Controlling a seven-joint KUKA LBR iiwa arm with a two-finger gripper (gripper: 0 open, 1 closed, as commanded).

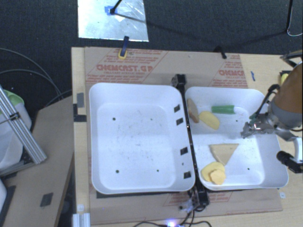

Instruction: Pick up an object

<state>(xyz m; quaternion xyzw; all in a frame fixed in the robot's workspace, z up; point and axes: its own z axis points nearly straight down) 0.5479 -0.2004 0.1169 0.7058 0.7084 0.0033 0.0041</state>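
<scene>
The camera looks down at a slant on a bench (156,63) covered with printed cardboard, bearing two shallow white bins side by side.

The left bin (99,126) has a bare floor with a few small dark dots on it.

The right bin (272,171) holds several small things. A green stick (222,109) lies flat near the far wall. Just beside it, nearer the divider, sits a yellow oval piece (209,119), touching or almost touching a tan oblong piece (192,110) that leans along the bin's left wall. Toward the near side lies a pale triangular wedge (224,152), and just below it, close to the near left corner, a yellow lump (213,172) made of two rounded parts.

The arm (289,105) comes in from the right, its grey body over the bin's right edge. The gripper (249,128) hangs low above the bin floor, in the open space between the green stick and the wedge, apart from both. Nothing shows between its fingers; whether they are spread or closed, I cannot tell, as the tip is too small and blurred.

Beyond the bench, a shiny metal sheet (113,13) lies on the dark floor.
</scene>
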